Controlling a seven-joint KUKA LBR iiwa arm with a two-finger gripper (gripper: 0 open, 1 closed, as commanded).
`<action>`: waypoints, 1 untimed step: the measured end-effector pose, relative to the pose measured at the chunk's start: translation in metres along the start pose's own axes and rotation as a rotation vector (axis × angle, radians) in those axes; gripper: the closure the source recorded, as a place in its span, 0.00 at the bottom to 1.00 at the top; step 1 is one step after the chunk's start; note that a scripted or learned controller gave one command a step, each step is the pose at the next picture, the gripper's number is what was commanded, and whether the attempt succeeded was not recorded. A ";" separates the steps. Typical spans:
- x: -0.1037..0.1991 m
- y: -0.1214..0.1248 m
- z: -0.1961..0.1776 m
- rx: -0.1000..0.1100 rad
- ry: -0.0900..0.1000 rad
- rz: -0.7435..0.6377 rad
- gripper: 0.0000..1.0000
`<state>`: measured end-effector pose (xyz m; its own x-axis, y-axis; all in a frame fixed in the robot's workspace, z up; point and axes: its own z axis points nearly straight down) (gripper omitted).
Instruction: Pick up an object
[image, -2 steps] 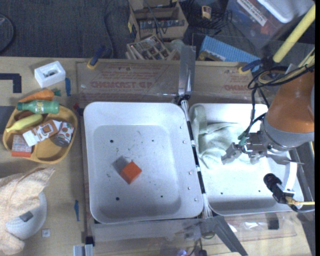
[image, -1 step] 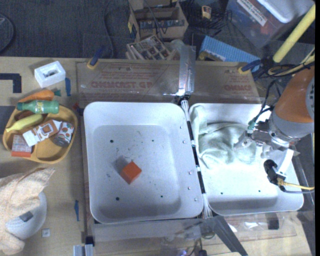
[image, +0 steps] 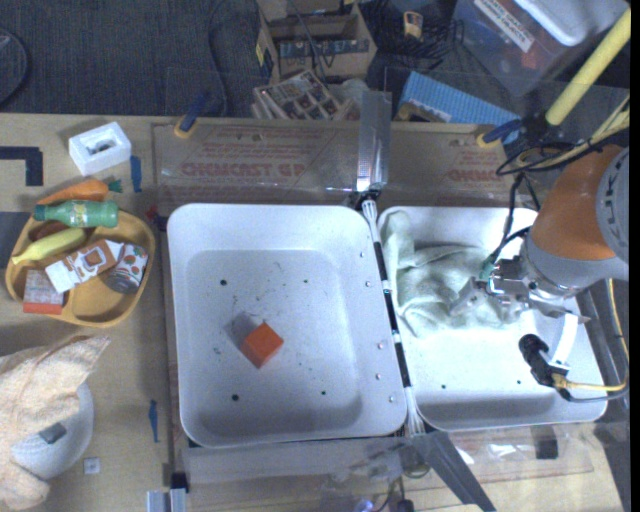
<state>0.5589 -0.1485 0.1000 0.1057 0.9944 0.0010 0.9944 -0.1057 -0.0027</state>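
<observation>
Risk is seen at the gripper (image: 478, 290), whose grip state cannot be told, lowered onto the pale cloth (image: 432, 283) in the right bin (image: 500, 395): limp fabric could be snagged or dropped.

Bins (image: 200, 240): two
Orange cube (image: 264, 344): one
Cloth (image: 432, 282): one
Yellow bowl (image: 100, 310): one
Green bottle (image: 78, 213): one

The left bin (image: 200, 240) is mostly open floor, with one orange block (image: 264, 344) near its centre. In the right bin (image: 480, 395), a crumpled pale cloth (image: 430, 282) crowds the far left; the arm (image: 580, 225) blocks its right side.
</observation>
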 end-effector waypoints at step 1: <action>-0.003 0.042 0.011 -0.011 -0.002 -0.043 0.00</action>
<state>0.6002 -0.1558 0.0890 0.0628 0.9980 -0.0015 0.9980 -0.0628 0.0081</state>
